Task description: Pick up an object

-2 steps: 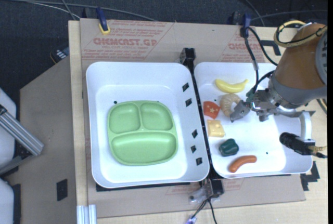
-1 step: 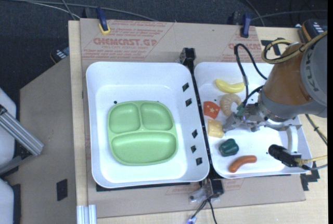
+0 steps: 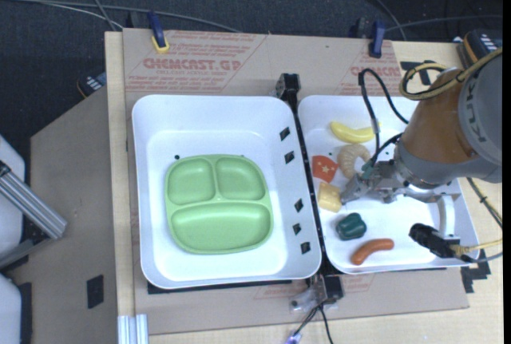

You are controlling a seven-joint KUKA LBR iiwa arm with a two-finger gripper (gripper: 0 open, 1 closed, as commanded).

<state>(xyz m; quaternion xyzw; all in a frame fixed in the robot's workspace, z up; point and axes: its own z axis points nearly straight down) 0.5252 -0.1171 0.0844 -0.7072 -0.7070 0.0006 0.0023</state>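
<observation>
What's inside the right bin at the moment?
In the right bin: banana, beige piece, red piece, yellow block, green pepper, sausage. The arm covers the bin's right part.

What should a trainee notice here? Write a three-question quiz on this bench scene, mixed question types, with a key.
1. True or false: the green divided tray lies in the right bin.
2. Which item lies nearest the right bin's front edge?
A. banana
B. sausage
C. red piece
3. Fill in: the gripper hovers over the ____ bin.

Key
1. False. The tray sits in the left bin.
2. B. The sausage lies by the front edge, just right of the dark green pepper; the banana is toward the back.
3. Right. It is low among the toy foods, beside the yellow block.
</observation>
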